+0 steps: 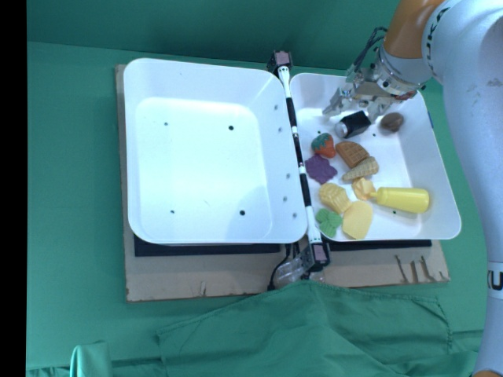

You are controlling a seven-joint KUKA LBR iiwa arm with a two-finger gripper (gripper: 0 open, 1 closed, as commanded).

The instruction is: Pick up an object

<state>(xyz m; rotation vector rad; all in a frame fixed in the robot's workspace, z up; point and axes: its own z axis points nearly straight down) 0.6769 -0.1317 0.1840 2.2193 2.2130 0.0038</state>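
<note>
Here the arm (464, 69) reaches in from the right, gripper (351, 107) low over the far end of the right bin (440, 187). Whether it is open, closed or gripping anything I cannot tell. A small black-and-white cylinder (354, 123) lies just below the gripper, touching or nearly so; a brown nut-shaped piece (391, 121) sits just right of it. Toward the near end, toys cluster: a strawberry (322, 144), a purple grape piece (320, 168), a brown waffle piece (351, 152), a tan pastry (361, 169), a yellow bottle (402, 199), a yellow wedge (358, 220), a green leafy piece (328, 221). The left bin (157, 85) sits alongside, touching the right one.
</note>
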